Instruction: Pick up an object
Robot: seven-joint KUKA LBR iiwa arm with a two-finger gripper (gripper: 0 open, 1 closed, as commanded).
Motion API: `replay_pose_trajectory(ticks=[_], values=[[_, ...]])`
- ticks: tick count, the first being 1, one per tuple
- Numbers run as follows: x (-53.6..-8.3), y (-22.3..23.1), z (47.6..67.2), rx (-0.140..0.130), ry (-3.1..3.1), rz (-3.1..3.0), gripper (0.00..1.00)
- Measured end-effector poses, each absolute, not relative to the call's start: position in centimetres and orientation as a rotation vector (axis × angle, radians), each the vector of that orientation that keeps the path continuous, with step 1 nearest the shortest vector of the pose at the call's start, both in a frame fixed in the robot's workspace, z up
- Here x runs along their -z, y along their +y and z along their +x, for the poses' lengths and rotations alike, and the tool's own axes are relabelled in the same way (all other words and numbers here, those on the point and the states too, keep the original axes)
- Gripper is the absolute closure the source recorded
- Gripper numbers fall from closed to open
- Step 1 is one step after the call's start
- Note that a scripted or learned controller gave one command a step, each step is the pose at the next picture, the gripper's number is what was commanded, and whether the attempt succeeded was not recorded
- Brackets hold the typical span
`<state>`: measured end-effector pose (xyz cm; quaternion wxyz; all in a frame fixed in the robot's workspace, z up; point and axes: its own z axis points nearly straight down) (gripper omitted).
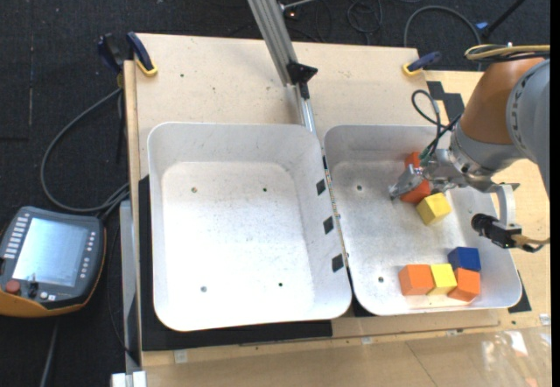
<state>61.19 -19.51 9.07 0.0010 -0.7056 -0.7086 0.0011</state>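
Blocks, small matte cubes, are seen in the right bin (367, 289): a yellow block (433, 209) just beside the gripper (408, 188), an orange block (416, 187) at its tip. Jaw state cannot be told. Four more blocks are clustered at the front edge.

1. Left bin (175, 228): floor bare, open from above.
2. Right bin (367, 284): left half of floor bare.
3. Near right corner crowded: orange cube (416, 278), yellow cube (443, 276), second orange cube (468, 284), blue cube (465, 258) packed touching.
4. Far right: arm (499, 127) and gripper (411, 188) overhang a yellow block (433, 209) and an orange block (415, 193).
5. Slanted metal pole (267, 13) crosses above the bench's far edge, ending at the bins' junction.
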Motion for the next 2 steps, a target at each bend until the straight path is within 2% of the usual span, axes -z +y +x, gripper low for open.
replay_pose_trajectory(ticks=[1, 2], values=[[-10.6, -19.6, 61.3, 0.000, -2.229, -2.218, 1.00], [-15.9, -13.3, 65.8, 0.012, -2.236, -2.216, 1.00]])
